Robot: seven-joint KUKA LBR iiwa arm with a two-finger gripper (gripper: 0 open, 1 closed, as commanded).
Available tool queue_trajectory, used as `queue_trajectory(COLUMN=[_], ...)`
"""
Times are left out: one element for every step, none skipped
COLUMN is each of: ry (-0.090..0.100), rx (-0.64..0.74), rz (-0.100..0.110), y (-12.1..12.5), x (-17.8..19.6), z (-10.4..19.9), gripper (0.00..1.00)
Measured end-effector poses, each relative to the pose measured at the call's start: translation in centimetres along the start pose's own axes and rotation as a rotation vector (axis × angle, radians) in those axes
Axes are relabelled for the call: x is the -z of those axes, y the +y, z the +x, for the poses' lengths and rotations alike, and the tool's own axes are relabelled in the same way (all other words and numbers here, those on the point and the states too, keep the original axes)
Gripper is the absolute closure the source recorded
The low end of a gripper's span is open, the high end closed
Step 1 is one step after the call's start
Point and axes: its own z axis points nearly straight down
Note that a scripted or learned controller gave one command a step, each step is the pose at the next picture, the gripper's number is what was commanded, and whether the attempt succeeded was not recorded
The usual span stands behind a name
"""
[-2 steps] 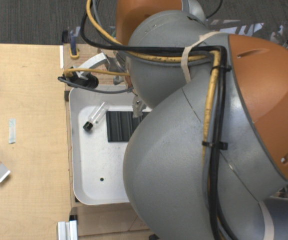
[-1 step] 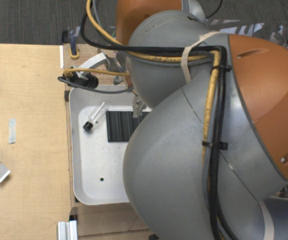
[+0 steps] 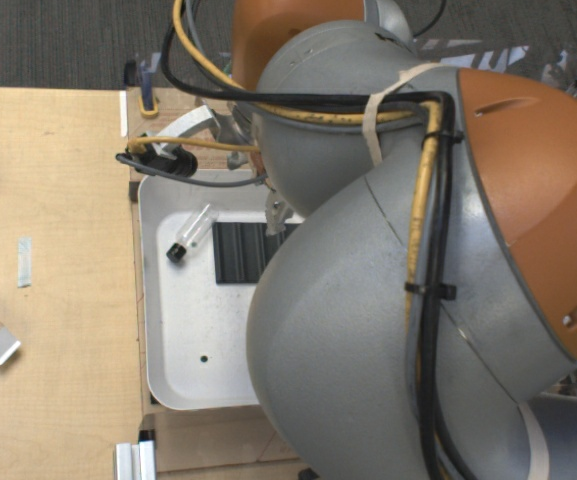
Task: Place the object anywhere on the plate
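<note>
The arm [image 3: 418, 298] covers most of the white bin [image 3: 168, 368]; a clear marker with black cap [image 3: 189, 236] lies near the bin's upper left corner, beside a black ridged block [image 3: 238, 253]; grasp state cannot be told; a blind descent risks missing the marker.

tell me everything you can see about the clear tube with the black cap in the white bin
The tube is small and clear, plastic or glass by its look, with a black cap at its lower-left end. It lies flat on the floor of the white bin, slanting up to the right, near the bin's upper left. A dark ribbed block lies just right of it; whether they touch is unclear. The arm looms over the bin's right side, apart from the tube.
</note>
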Motion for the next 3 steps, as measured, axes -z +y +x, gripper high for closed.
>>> queue_trajectory(ry=[0.0, 0.0, 0.0], rx=[0.0, 0.0, 0.0], rz=[0.0, 0.0, 0.0], y=[0.0, 0.0, 0.0], x=[0.0, 0.0, 0.0], z=[0.0, 0.0, 0.0], gripper=[0.0, 0.0, 0.0])
